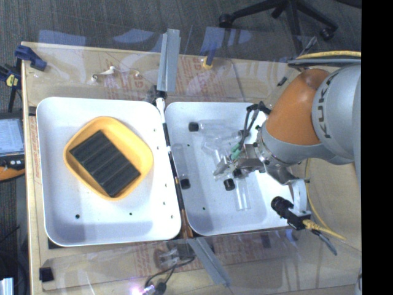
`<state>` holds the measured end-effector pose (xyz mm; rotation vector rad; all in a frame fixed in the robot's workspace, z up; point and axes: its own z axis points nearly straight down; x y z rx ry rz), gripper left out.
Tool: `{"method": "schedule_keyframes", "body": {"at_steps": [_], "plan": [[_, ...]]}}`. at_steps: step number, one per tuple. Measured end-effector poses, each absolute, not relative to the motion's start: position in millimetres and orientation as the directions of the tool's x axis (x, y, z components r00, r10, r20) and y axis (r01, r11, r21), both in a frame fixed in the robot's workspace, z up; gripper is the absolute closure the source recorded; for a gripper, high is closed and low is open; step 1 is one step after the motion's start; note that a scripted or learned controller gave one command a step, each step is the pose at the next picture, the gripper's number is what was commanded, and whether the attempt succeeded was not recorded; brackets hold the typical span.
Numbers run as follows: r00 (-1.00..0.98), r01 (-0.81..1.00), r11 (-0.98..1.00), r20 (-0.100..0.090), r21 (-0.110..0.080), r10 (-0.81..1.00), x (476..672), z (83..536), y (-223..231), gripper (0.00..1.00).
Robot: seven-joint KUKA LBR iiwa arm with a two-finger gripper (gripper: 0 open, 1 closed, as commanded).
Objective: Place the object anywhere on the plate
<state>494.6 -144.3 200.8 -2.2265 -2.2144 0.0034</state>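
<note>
While the grey arm with its orange band [301, 118] reaches in from the right, its two-finger gripper [236, 165] hangs low over the right-hand shallow white bin [202, 214]; whether it is open or closed cannot be told. A clear plastic tube with a black cap [238, 193] lies on that bin's floor just below the gripper; its long axis runs roughly up and down the view, cap end nearest the gripper. The yellow rounded plate [138, 143] sits in the left-hand white bin [61, 226], bearing a dark ribbed rectangular slab [104, 163] turned diagonally; plate and tube are well apart.
</note>
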Motion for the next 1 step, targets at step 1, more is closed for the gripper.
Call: {"method": "schedule_keyframes", "body": {"at_steps": [1], "plan": [[-0.185, 0.983, 0.185, 0.001, -0.004, 0.983, 556.8, 235.5, -70.1, 1.0]]}}
